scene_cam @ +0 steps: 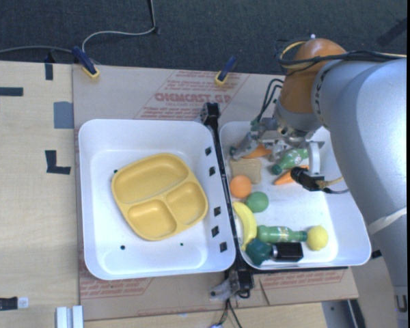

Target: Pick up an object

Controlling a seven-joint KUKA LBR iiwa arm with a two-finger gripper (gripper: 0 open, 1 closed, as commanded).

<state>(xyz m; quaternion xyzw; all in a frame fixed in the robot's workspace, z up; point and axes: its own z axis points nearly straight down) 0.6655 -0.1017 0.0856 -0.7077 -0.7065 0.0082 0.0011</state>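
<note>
Hovering low at the far edge of the right bin (342, 248), gripper (270, 142) over small toys near an orange carrot (284, 178), finger state impossible to tell; advisable to centre on one piece, clear of neighbours, before closing.

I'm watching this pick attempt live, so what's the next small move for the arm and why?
Probably a short straight descent: the gripper hovers low at the far end of the right bin, over the orange carrot and green toy. Whether anything is gripped cannot be seen.
</note>
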